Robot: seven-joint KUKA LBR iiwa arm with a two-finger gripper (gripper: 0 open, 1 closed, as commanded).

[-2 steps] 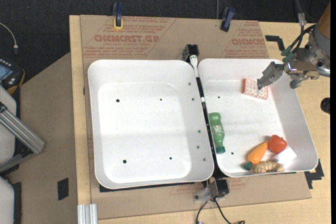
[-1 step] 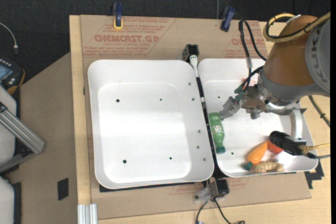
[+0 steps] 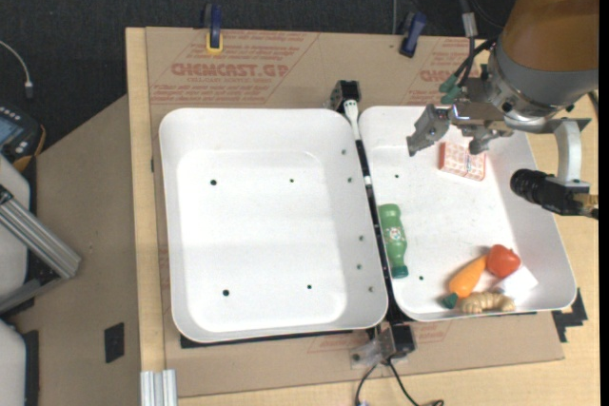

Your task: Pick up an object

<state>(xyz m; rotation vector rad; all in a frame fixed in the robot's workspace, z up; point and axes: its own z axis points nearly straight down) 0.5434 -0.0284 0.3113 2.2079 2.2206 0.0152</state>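
My gripper (image 3: 449, 134) hangs over the back part of the right bin (image 3: 428, 295), its two fingers spread apart with nothing between them. A small red-and-white packet (image 3: 463, 162) lies just under and to the right of the fingers. A green bottle (image 3: 392, 239) lies along the bin's left wall. An orange carrot (image 3: 466, 278), a red tomato-like piece (image 3: 503, 261) and a beige ginger-like piece (image 3: 483, 303) sit together at the bin's front right corner.
The left bin (image 3: 262, 214) stands beside the right one, a black divider strip (image 3: 364, 176) between them. Both rest on a cardboard sheet (image 3: 285, 57) held by blue clamps (image 3: 213, 21) at the back. A black cylinder (image 3: 542, 189) juts from the arm's wrist over the right rim.
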